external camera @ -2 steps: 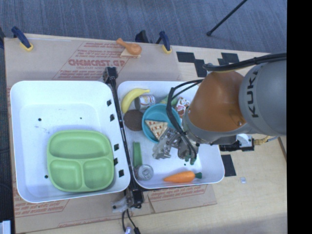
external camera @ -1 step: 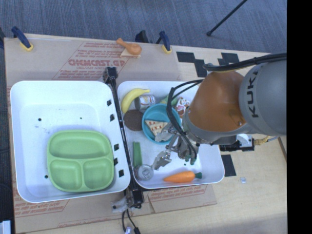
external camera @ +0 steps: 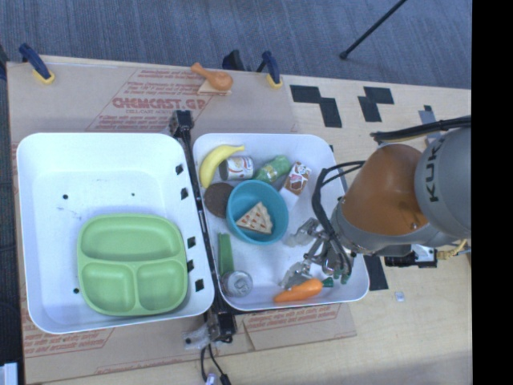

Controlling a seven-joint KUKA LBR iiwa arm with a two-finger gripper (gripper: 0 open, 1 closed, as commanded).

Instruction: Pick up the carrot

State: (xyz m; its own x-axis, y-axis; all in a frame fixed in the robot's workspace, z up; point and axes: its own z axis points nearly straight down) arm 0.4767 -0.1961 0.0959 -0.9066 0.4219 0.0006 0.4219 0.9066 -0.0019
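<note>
A pale green plastic divided plate [external camera: 132,263] is lying in the left shallow white bin [external camera: 48,167]. In the right white bin [external camera: 337,155], a small silver can [external camera: 237,282] is lying near the tapered orange carrot [external camera: 300,292] against the near wall. The jaws [external camera: 309,265] are hovering just above it, seemingly spread, not gripping. Judging by this, the reach is finishing; next comes lowering and closing, the wall crowding the grasp.

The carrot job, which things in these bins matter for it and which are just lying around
For the job: carrot, gripper just above it.
Lying about: banana, blue bowl holding a sandwich wedge, can, green divided plate in the left bin.
</note>
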